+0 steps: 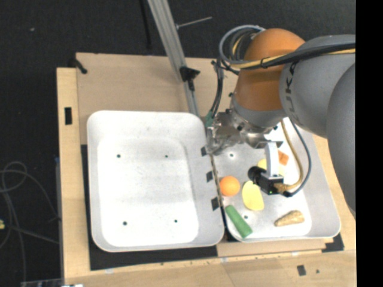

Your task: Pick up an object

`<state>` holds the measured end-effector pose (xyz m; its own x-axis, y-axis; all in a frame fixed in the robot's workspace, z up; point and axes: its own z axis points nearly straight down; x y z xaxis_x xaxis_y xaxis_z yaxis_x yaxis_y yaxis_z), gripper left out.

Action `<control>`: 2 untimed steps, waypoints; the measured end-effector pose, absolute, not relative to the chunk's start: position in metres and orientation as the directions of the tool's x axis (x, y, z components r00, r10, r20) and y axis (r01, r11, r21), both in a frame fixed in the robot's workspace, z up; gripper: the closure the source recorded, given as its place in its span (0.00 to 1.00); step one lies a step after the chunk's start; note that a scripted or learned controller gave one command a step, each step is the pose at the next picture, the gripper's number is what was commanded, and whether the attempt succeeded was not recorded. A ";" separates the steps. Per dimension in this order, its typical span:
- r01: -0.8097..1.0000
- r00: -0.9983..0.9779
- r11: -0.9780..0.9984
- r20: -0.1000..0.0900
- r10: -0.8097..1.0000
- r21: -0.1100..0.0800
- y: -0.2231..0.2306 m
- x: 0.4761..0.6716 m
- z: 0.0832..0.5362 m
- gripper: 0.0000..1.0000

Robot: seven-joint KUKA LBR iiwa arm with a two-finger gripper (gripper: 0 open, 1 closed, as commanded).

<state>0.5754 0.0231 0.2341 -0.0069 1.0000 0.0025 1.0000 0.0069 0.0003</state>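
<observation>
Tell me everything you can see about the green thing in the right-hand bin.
The green object is a short stick-like piece, solid mid-green, matte like plastic. It lies flat and slanted in the right bin, near that bin's front left corner, its lower end close to the rim. Its upper end reaches toward the orange ball, with the yellow object just to its right; contact is unclear.

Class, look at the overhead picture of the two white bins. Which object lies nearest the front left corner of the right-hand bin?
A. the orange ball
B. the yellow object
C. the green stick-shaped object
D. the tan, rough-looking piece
C: the green stick-shaped object lies slantwise at the right-hand bin's front left corner, in front of the orange ball and yellow object; the tan piece lies further right.
</observation>
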 end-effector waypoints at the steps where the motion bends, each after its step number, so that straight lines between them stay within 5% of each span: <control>1: 1.000 -0.008 0.008 0.003 1.000 0.000 0.075 0.553 0.247 1.00; 2: 1.000 0.000 0.000 0.001 1.000 0.000 0.072 0.554 0.246 0.00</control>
